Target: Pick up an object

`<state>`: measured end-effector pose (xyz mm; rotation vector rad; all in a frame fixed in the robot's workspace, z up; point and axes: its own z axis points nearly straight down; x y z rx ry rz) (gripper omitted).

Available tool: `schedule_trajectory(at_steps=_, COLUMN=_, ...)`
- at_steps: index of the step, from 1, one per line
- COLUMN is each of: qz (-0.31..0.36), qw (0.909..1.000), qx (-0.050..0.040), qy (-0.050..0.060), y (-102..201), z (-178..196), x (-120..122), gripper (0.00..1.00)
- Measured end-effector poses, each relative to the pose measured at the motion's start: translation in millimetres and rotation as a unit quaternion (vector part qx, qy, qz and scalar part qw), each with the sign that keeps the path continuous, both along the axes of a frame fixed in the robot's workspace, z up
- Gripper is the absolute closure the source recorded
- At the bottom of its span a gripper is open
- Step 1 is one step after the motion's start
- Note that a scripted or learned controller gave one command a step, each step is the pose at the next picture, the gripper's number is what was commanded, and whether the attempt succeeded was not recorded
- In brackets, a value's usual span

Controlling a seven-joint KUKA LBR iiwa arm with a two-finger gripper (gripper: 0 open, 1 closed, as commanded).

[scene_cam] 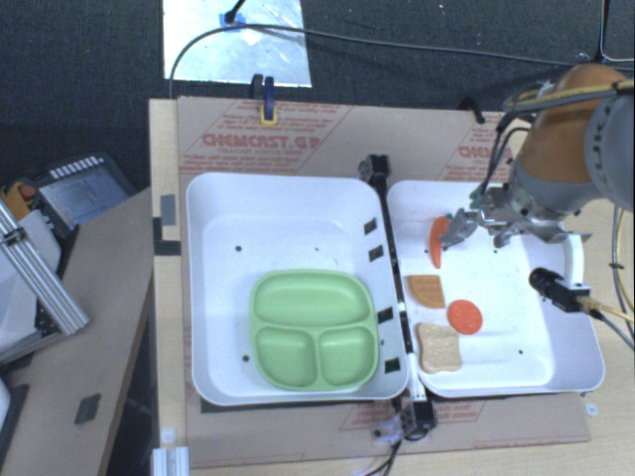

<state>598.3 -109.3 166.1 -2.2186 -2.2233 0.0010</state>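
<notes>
In the right bin (571, 365) lie several toy foods. A slim orange piece (437, 244) rests near the bin's left wall, with a tan cracker-like square (426, 291) below it. A red round slice (464, 316) and a pale bread slice (438, 348) lie nearer the front. My gripper (459, 230) hangs low over the back of the right bin, just right of the orange piece's upper end. Nothing shows between it and the orange piece.
The left bin (218, 226) holds a green three-part plate (313, 327) at its front right. A black divider (389, 256) runs between the two bins. The arm's grey and orange wrist (571, 152) leans in over the right bin's back right corner.
</notes>
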Motion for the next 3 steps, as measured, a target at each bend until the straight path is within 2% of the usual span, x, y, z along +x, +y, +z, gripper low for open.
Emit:
schedule_trajectory(at_steps=1, qz=-0.001, qw=1.0000, qx=0.0001, qy=0.001, y=-7.8, z=-57.7, x=3.3, gripper=0.00)
schedule_trajectory(at_steps=2, qz=0.000, qw=1.0000, qx=-0.0005, qy=-0.002, y=-7.8, z=-43.3, x=5.3, gripper=1.00)
schedule_trajectory(at_steps=3, qz=-0.001, qw=1.0000, qx=-0.0006, qy=-0.003, y=-13.9, z=2.2, x=4.5, gripper=1.00)
